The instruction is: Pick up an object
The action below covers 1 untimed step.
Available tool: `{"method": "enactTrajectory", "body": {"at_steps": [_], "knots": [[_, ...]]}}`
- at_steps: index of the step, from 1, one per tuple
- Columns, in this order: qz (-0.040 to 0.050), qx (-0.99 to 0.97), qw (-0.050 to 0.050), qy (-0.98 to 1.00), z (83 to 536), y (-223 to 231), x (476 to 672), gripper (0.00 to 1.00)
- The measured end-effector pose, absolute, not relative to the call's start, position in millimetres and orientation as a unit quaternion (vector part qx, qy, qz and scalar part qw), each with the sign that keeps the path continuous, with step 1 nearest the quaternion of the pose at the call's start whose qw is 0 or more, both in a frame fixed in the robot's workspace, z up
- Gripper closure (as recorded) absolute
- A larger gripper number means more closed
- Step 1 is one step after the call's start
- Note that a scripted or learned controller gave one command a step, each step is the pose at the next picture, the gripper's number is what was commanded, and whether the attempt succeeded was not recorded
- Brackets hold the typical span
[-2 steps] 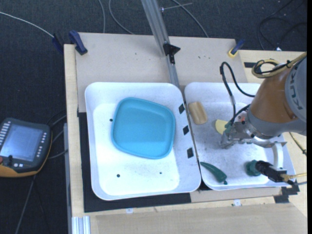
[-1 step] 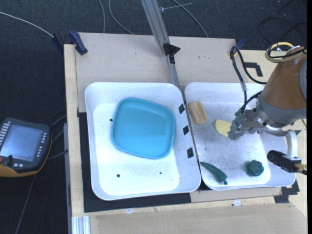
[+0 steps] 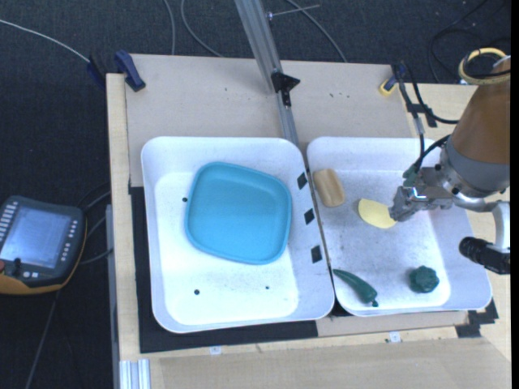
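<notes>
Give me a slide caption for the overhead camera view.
Gripper at a yellow piece in the right bin; blue plate in the left bin.

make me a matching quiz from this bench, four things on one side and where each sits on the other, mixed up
Things:
1. blue plate
2. tan block
3. dark green ball
4. yellow piece

Places:
A. right bin, near corner by the arm
B. left bin, middle
C. right bin, beside the claw
D. right bin, against the wall shared with the left bin

Pairs: 1-B, 2-D, 3-A, 4-C
</notes>
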State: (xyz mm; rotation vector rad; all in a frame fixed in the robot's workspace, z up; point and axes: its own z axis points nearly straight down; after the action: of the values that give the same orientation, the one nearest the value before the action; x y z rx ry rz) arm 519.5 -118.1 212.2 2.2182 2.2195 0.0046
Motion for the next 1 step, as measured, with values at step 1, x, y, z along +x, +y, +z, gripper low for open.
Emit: {"method": "enactTrajectory", "body": {"at_steps": [1], "knots": [[0.0007,0.705,0.000,0.709,213.0,-58.3,532.9,1.00]]}}
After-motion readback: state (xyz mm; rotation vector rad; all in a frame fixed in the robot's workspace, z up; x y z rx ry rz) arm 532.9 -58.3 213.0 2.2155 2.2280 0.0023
